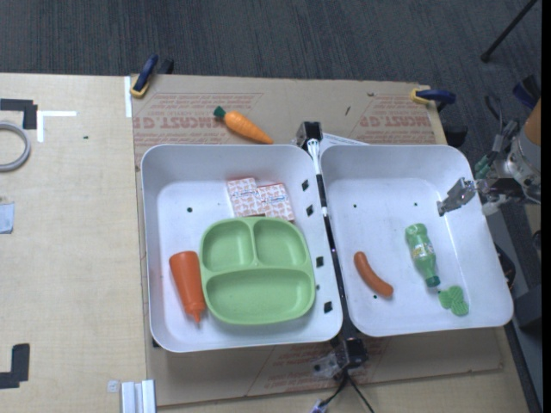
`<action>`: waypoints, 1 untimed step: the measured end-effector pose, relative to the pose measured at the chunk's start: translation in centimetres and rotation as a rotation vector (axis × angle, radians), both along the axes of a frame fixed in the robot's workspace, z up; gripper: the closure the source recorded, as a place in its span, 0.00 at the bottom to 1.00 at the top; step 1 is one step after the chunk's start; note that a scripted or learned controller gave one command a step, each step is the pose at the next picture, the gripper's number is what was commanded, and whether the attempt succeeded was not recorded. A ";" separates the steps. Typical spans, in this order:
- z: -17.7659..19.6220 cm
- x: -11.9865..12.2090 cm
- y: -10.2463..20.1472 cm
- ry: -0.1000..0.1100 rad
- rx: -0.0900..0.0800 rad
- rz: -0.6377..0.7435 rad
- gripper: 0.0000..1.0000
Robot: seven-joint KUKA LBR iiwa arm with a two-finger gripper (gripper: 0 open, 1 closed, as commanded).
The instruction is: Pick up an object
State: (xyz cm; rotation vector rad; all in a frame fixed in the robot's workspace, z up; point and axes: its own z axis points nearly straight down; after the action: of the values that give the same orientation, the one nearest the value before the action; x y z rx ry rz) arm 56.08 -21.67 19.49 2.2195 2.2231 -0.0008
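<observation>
The right bin holds a brown sausage, a green bottle lying on its side and a small green piece near the front right corner. My gripper hangs over the bin's right rim, up and to the right of the bottle and apart from it. Nothing shows in the gripper. The left bin holds a green divided plate, an orange carrot-shaped toy to the plate's left and a pink and white packet behind it.
A toy carrot lies on the cardboard behind the left bin. Blue clamps hold the cardboard at its back corners. A black clip sits where the two bins meet. The wooden bench stretches to the left.
</observation>
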 end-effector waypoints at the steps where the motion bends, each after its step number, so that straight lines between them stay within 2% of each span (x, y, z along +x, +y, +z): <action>1: -10.3 1.0 1.1 0.001 0.001 0.282 0.00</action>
State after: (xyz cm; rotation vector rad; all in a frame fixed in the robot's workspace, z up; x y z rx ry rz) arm 57.09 -20.55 9.24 1.8863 2.5136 -0.0005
